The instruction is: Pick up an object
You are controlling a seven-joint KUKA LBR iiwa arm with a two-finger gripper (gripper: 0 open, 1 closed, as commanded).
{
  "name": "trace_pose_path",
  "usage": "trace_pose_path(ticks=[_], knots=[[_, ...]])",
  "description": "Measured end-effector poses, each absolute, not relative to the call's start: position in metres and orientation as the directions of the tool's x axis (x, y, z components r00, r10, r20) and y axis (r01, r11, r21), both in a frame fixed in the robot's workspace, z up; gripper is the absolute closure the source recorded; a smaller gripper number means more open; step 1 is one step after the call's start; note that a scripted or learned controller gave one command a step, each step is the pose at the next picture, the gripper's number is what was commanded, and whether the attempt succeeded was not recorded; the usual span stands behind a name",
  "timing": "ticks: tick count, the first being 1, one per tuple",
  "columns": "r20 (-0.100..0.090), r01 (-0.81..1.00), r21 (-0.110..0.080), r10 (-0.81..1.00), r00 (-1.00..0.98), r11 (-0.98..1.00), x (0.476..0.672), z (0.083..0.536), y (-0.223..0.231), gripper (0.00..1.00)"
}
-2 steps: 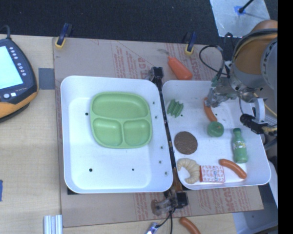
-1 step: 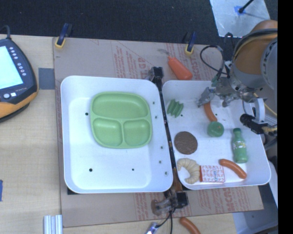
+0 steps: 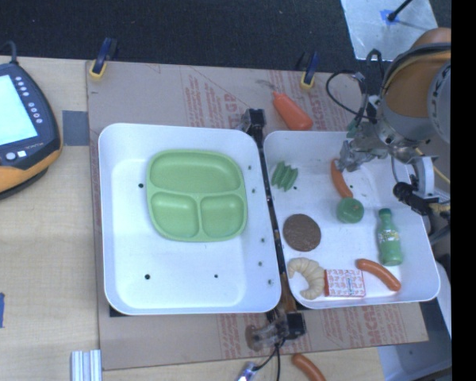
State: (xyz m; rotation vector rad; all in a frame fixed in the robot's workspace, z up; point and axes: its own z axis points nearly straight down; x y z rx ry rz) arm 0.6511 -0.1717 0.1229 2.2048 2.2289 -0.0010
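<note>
Overhead, the gripper (image 3: 351, 159) hovered in the right bin (image 3: 428, 292); its grip state could not be told; the carrot (image 3: 340, 179) lay just below-left, long axis running toward the near rim.

There's a teach pendant (image 3: 12, 129) sitting off at the bench's left edge, screen lit up. An orange carrot (image 3: 291, 111) lies on the cardboard sheet (image 3: 182, 90) just behind the bins, between two clamps (image 3: 101, 58).
</note>
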Motion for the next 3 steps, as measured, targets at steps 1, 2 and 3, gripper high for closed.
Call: trace_pose_path(ticks=[1,2,3], knots=[[-0.005,1.000,0.004,1.000,-0.011,0.011,0.651,0.123,-0.172,0.00],[-0.003,1.000,0.002,1.000,-0.003,0.003,0.656,0.092,-0.185,0.00],[-0.001,1.000,-0.001,1.000,-0.004,0.004,0.656,0.098,-0.172,0.00]])
